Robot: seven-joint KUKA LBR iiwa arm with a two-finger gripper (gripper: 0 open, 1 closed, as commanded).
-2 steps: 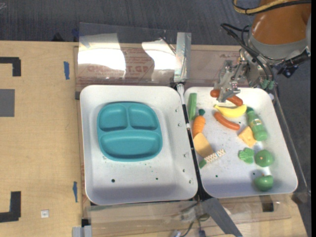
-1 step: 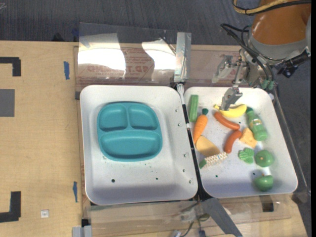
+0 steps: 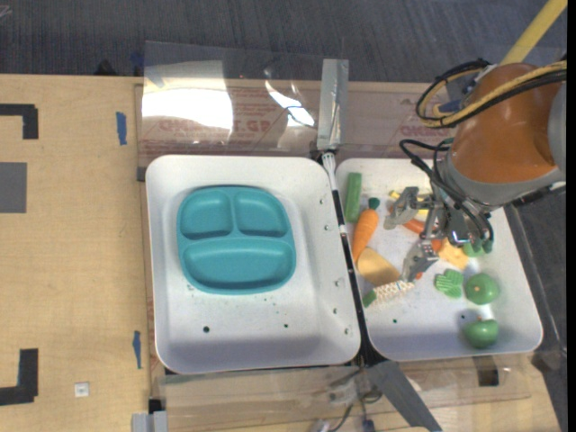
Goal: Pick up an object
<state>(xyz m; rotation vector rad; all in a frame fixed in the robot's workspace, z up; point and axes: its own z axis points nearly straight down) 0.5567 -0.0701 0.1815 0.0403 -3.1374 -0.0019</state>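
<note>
**Arm is hovering over the toy pile in the right bin, no pick yet**

So the hand [image 3: 416,234] is reaching in from the right edge of the surface and hanging low over the right bin [image 3: 522,268], about mid-bin. Its 2 fingers are standing apart with nothing between them, so it's open and not gripping anything. One finger is sitting up near the bin's middle, the other is dropping toward the bin's front-left part.

The pickable stuff is all crowding in that right bin. An orange carrot [image 3: 364,228] is lying along the bin's left wall with a green cucumber-looking piece [image 3: 352,190] just behind it toward the back-left corner. A tan wedge [image 3: 376,265] is lying in front of the carrot, near the lower finger, and a pale speckled piece [image 3: 390,292] is lying just in front of that. 3 green items are grouped near the front-right corner: a small one [image 3: 447,283], a round one [image 3: 482,287] and another [image 3: 481,332] closest to the front edge. I'm guessing everything's dumped loose so the program has plenty of targets.

The left bin [image 3: 171,331] is carrying a teal divided plate [image 3: 237,239] in its middle, well apart from the hand.

My read: it's lining up on something between the carrot and the green cluster, but I can't tell which.
</note>
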